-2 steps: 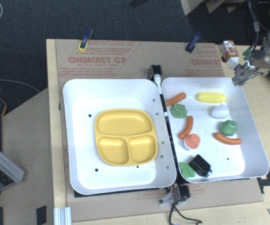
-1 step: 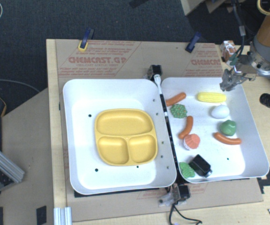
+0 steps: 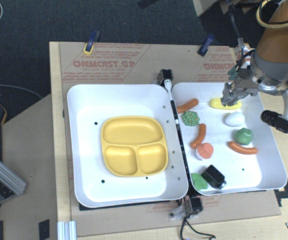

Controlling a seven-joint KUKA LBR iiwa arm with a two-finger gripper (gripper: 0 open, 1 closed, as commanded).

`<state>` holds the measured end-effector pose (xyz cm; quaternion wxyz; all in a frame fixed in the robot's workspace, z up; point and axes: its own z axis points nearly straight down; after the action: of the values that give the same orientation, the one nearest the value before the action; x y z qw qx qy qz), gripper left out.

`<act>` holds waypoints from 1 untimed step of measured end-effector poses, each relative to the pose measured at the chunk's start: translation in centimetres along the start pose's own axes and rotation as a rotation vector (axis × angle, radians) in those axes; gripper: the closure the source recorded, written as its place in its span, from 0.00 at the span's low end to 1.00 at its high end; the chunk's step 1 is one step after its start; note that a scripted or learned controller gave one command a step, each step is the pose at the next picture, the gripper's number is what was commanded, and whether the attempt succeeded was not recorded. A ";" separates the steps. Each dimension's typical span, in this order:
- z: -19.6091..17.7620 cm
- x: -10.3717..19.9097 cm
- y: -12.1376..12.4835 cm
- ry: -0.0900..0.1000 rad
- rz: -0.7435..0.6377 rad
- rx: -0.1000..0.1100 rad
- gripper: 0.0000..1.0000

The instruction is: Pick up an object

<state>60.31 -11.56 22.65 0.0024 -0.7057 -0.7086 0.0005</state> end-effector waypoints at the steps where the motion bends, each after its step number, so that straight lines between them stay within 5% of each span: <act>1: -1.0 4.6 -2.2 0.000 0.000 -0.001 1.00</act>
<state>58.13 -6.99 23.65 0.0020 -0.7057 -0.7085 0.0004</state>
